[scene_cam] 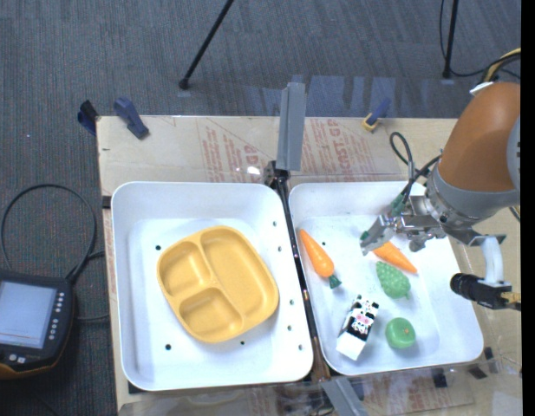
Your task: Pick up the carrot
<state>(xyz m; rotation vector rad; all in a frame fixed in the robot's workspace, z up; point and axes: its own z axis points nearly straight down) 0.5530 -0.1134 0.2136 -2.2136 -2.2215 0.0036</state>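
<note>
Here the gripper (390,235) hangs over the carrot (316,255); finger state unclear; best centre on its thick orange middle

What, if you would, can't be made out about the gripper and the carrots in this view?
- Gripper: its fingers are blurred and small against the right bin, so open or shut can't be told.
- Second carrot: the gripper covers its upper left end, so contact or grasp can't be judged.
- First carrot: its green tip is too small for detail.
- Arm: cut off by the right edge.
</note>
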